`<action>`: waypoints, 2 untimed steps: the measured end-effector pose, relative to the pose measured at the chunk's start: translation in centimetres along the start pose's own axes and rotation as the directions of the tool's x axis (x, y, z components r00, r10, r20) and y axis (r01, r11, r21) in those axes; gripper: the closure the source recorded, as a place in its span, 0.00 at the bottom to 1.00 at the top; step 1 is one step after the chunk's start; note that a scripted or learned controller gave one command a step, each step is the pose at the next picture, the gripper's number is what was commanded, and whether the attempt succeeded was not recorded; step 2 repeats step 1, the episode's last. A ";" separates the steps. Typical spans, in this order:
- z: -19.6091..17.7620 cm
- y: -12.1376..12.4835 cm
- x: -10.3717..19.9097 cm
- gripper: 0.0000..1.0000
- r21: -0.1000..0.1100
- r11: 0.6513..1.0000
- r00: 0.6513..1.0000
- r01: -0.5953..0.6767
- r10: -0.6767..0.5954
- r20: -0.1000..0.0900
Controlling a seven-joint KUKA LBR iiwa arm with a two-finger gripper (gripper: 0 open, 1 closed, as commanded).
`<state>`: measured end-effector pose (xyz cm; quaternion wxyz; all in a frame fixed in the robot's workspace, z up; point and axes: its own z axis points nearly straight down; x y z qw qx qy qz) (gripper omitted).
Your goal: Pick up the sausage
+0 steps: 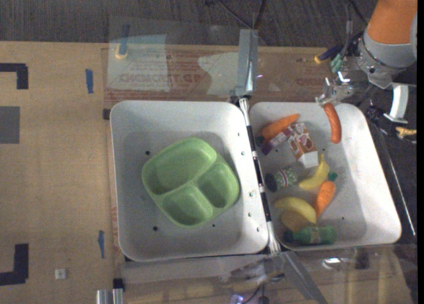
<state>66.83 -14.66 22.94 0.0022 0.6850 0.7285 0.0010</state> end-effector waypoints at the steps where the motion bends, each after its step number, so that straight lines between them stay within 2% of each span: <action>1: -0.8 -0.3 2.9 1.00 0.003 0.999 0.999 0.033 -0.033 -0.001; 2: -0.8 -0.3 2.9 1.00 0.003 0.999 0.999 0.033 -0.033 -0.001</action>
